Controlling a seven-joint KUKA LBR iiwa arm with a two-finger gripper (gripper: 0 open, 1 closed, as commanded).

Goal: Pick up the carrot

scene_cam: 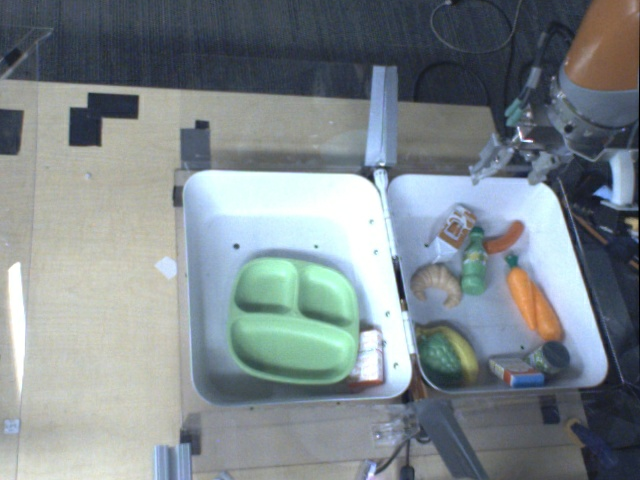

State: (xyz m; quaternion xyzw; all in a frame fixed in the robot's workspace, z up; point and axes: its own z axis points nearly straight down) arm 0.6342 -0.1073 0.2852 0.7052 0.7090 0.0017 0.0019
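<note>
The carrot [532,301] is orange with a small green top and lies in the right bin [580,268], near its right wall, running lengthwise front to back. My gripper [516,160] hovers over the back rim of that bin, well behind the carrot and a little to its left. Its two fingers are spread apart with nothing between them.
Also in the right bin: a sausage [503,236], a green bottle [474,262], a croissant [438,282], a small packet [457,226], a banana and green vegetable [447,353], a small box [516,371] and a dark can [552,356]. The left bin [210,268] holds a green divided plate [296,319].
</note>
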